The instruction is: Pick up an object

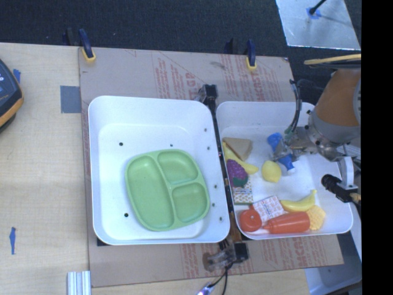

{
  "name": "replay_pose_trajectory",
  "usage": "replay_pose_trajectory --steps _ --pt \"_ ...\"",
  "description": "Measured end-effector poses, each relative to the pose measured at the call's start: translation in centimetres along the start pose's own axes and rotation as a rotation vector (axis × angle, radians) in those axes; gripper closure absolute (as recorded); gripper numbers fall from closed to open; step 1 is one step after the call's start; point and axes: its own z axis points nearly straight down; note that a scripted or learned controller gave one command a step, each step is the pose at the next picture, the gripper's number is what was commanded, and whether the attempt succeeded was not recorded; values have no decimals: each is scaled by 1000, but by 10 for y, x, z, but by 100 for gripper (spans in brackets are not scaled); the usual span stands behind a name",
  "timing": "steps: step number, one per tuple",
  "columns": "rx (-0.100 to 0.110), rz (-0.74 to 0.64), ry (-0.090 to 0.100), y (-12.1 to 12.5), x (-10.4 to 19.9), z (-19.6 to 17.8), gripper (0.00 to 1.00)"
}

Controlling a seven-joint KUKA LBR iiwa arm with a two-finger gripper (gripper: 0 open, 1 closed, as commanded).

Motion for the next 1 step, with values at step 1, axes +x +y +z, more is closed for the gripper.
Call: replay_pose_trajectory --steps 1 --pt "-5 2 2 -17 66 -95 100"
